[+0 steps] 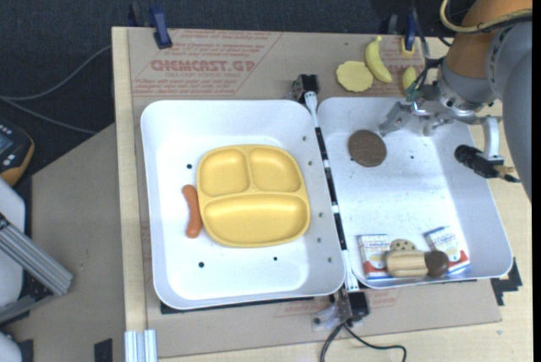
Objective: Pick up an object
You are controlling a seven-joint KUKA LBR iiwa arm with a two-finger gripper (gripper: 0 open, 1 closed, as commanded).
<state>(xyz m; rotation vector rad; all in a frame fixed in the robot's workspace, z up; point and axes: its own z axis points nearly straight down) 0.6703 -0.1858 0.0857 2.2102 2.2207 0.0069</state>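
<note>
Grey arm (499,39) enters from right, orange band up; gripper (414,111) low, pointing left.

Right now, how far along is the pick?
Done: nothing lifted yet. The brown cookie, the hot dog and the small packets all lie in the right bin; the sausage lies beside the yellow tray in the left bin. In hand: the gripper sits at the right bin's upper edge, near the cookie. Left: grasp and lift.

bins (161,183) 2 | yellow tray (252,194) 1 | sausage (193,211) 1 | cookie (367,148) 1 | banana (378,61) 1
</note>
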